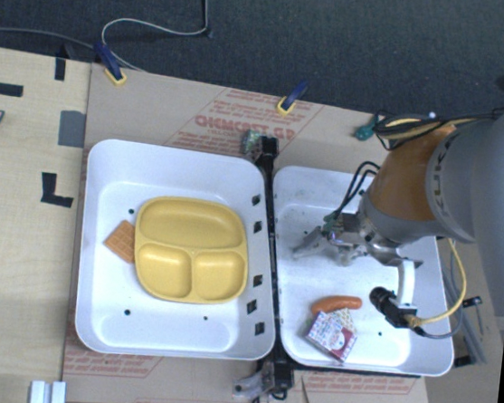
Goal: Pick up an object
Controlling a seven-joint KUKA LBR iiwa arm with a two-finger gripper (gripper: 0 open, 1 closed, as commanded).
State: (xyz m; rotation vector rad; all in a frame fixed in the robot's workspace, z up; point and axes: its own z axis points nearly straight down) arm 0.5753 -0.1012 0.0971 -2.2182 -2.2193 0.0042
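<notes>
The gripper (pixel 312 243) hangs low over the far left part of the right bin (pixel 415 358), and its fingers look spread apart with nothing between them. The nearest candidates lie toward the near side of that bin: a small toy sausage (pixel 337 303) and, touching it on the near side, a crinkled snack packet (pixel 332 333). The sausage looks light, smooth and rounded, so it may roll or slip; gripping across its middle seems safest. The packet looks soft and flat, harder to pinch. In the left bin (pixel 100 250) a yellow divided plate (pixel 193 250) partly covers a cracker (pixel 121 241).
</notes>
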